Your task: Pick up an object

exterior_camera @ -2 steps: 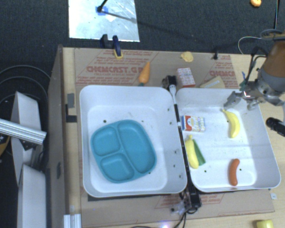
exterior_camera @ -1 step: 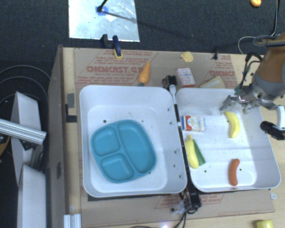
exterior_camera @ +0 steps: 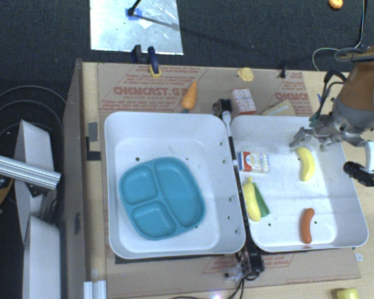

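- You have the gripper (exterior_camera: 313,139) hanging over the far part of the right bin (exterior_camera: 343,198), just above the top end of the yellow banana (exterior_camera: 306,164). Its grey fingers splay outward to either side with nothing between them, so read the hand as spread apart and not yet holding anything.
- The banana is the nearest candidate for the pick: it lies flat on the bin floor, long axis running roughly away from you toward the gripper, well apart from the bin walls.
- Expect it to be light and probably a hollow plastic toy (a judgement from its glossy, even colour). That means stiff enough not to crush, but smooth and curved, so it could squirt sideways if pinched off-centre.
- Take hold across the narrow width near its middle, fingers either side of the curve, rather than at the tapered tip where the gripper now sits.
- Other options in the same bin: a small white and red carton (exterior_camera: 254,162) near the divider, a yellow and green corn-like piece (exterior_camera: 254,200) just below it, and an orange sausage (exterior_camera: 306,225) toward the near edge.
- The carton looks boxy and flat-sided, so it would likely grip more surely, though it lies low and close to the wall.
- The left bin (exterior_camera: 131,136) holds a blue divided plate (exterior_camera: 161,197), too broad for these fingers, I would guess.
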You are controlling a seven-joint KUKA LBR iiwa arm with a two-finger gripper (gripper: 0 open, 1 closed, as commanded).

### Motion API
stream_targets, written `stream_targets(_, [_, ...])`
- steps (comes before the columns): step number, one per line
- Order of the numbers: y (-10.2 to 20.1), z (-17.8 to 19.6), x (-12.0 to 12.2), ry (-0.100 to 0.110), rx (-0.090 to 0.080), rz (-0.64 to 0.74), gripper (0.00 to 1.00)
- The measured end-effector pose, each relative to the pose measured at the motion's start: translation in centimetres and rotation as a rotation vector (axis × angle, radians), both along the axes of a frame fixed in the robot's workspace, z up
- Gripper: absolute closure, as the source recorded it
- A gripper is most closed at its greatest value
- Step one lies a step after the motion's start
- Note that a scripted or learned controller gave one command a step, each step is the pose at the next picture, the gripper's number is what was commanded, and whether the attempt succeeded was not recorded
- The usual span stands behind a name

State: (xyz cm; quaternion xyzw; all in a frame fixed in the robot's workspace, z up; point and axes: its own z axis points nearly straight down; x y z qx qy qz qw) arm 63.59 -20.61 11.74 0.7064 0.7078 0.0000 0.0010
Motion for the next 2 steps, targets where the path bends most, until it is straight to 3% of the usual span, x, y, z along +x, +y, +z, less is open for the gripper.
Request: stream_targets(2, [0.0, 0.5, 0.4, -0.003, 0.001, 0.0, 0.0])
